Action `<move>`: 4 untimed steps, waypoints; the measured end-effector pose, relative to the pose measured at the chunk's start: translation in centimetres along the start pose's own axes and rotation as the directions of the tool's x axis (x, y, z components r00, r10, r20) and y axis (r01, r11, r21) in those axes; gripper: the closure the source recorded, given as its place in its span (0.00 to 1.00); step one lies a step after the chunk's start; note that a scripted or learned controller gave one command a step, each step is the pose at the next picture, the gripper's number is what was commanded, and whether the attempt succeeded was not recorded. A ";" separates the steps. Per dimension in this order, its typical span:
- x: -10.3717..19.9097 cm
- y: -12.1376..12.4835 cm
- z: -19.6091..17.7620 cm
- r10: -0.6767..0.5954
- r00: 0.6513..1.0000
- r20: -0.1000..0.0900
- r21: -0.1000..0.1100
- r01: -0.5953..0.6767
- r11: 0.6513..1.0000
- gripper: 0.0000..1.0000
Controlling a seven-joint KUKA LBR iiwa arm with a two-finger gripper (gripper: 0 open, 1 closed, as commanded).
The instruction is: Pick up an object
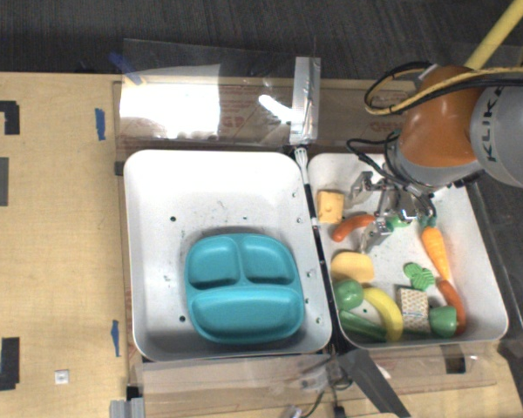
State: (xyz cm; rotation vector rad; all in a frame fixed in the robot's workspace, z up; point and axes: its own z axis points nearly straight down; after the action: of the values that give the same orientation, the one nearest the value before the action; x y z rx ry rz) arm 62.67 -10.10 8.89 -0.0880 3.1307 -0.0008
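The hand (390, 212) hangs low inside the right bin (488, 277), near its back edge, above an orange-red sausage-shaped toy (353, 226). Whether its fingers are apart or together, I cannot tell. Nothing appears lifted: the toy, the cheese block (330, 205) and the carrot (435, 249) all lie on the bin floor. By my reading, the pick is not yet done.

toy foods (392, 299) | jumbled, lying flat | right bin (492, 307)
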 end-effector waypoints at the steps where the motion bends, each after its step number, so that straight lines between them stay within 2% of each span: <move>1: -2.8 -5.8 0.2 -0.242 0.970 0.001 0.001 0.242 0.970 0.00; 2: 3.0 -8.2 0.0 -0.264 0.965 -0.002 0.001 0.264 0.965 0.00; 3: 1.6 -9.7 0.1 -0.318 0.948 0.001 0.001 0.318 0.948 0.00; 4: 6.4 -4.2 -0.1 -0.263 0.965 0.001 -0.001 0.263 0.965 0.00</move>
State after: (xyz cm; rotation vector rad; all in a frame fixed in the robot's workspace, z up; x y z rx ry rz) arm 56.52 -14.69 8.94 -0.5023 3.0905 -0.0007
